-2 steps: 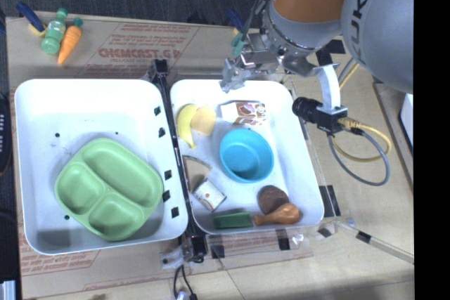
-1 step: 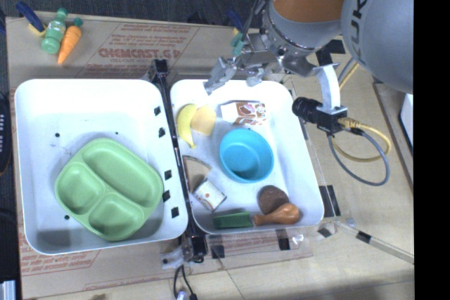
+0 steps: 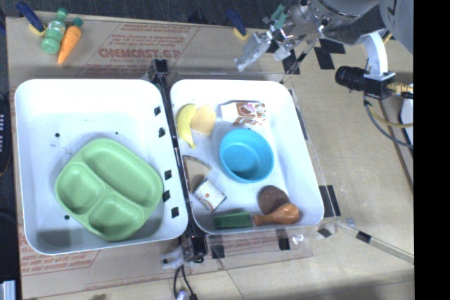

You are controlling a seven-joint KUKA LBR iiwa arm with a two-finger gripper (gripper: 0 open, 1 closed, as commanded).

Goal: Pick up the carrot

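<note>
Where the bench edge comes closest to the camera, the right bin [image 3: 304, 151] holds a green block [image 3: 232, 220], a chicken drumstick [image 3: 278, 213] and a small carton [image 3: 209, 195] along its near wall. Mid-bin: blue bowl [image 3: 246, 154]. Toward the far wall: banana [image 3: 185, 124], pale yellow piece [image 3: 204, 121], a printed box [image 3: 244, 112]. Left bin [image 3: 28, 151] holds a green divided plate [image 3: 109, 187]. Beyond both bins, the gripper [image 3: 252, 53] hangs over the cardboard just past the right bin's far rim, fingers blurred, nothing visibly between them; how wide they stand, cannot tell. Carrot [image 3: 69, 42] lies outside the bins at the far left corner, touching a green bottle [image 3: 53, 33], well apart from the gripper.
</note>
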